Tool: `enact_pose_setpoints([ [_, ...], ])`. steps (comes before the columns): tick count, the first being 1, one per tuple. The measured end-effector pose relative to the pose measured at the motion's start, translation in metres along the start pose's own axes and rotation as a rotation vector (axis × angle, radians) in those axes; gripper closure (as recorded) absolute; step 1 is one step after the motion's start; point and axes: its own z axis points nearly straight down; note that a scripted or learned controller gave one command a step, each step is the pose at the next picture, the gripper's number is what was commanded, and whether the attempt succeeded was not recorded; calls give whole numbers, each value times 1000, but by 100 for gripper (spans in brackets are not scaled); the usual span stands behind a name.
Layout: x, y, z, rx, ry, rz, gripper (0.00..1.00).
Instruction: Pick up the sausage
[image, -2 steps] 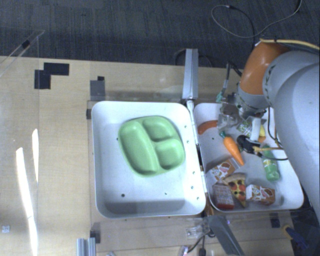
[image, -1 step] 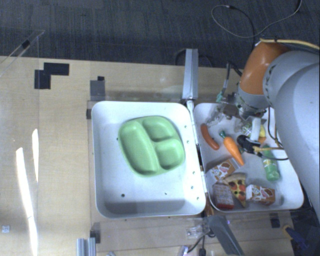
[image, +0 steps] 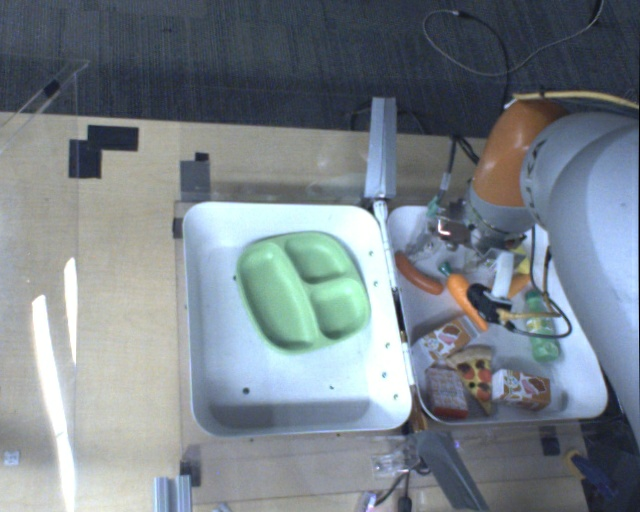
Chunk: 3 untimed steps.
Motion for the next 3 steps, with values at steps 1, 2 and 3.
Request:
enact_pose_setpoints([
  [1,2,3,-14,-8,3,-5,100],
  [2,3,2,-13,-7,3,-6,0],
  [3,4,7,0,0,0,-37,0],
])
